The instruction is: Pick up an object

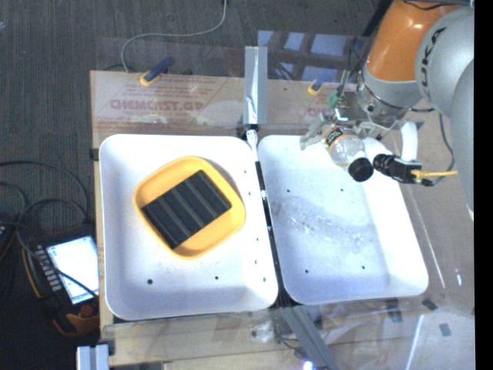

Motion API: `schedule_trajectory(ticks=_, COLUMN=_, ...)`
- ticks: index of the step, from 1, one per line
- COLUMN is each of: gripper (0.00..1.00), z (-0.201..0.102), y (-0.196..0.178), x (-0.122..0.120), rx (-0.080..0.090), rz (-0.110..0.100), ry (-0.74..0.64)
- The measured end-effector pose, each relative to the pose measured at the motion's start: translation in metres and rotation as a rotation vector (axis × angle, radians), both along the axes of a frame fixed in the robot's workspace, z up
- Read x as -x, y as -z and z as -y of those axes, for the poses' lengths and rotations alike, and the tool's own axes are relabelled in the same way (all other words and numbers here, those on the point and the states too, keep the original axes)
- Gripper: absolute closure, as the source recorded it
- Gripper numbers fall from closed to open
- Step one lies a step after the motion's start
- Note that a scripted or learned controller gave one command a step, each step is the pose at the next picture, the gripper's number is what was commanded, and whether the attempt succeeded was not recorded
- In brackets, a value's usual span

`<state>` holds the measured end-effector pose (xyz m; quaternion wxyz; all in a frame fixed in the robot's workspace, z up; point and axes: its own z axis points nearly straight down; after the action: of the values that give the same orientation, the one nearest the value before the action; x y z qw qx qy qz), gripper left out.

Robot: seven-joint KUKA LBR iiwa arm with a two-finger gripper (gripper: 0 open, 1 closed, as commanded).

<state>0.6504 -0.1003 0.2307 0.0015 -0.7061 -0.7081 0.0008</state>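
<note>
The tool [333,133] hangs over the right bin's [385,272] upper edge, its grip state impossible to tell; it may miss the yellow tray [190,205], far left.

White bins: we count two shallow white plastic bins, the left bin [123,284] and the right bin [385,276], side by side.
Objects in the bins: we count one, a rounded yellow plastic dish with a black ribbed rectangular insert [190,205], lying in the left bin.
Robot arms: we see one grey arm with an orange band [400,48].
Clamps: we count two small yellow-and-blue clamps on the back board, one at left [155,70], one at right [316,87].
</note>
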Motion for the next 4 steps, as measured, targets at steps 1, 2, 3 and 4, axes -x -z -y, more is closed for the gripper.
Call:
schedule_trajectory(ticks=1, gripper=0.00, z=0.051, y=-0.005, x=-0.017, rx=0.004, rz=0.001, ry=-0.071)
schedule_trajectory(ticks=2, gripper=0.00, z=0.040, y=0.127, x=0.021, rx=0.001, rz=0.000, ry=-0.147)
schedule_trajectory(ticks=3, gripper=0.00, z=0.053, y=0.140, x=0.004, rx=0.005, rz=0.012, ry=-0.220)
schedule_trajectory(ticks=4, gripper=1.00, z=0.052, y=0.131, x=0.004, rx=0.003, rz=0.012, ry=-0.220)
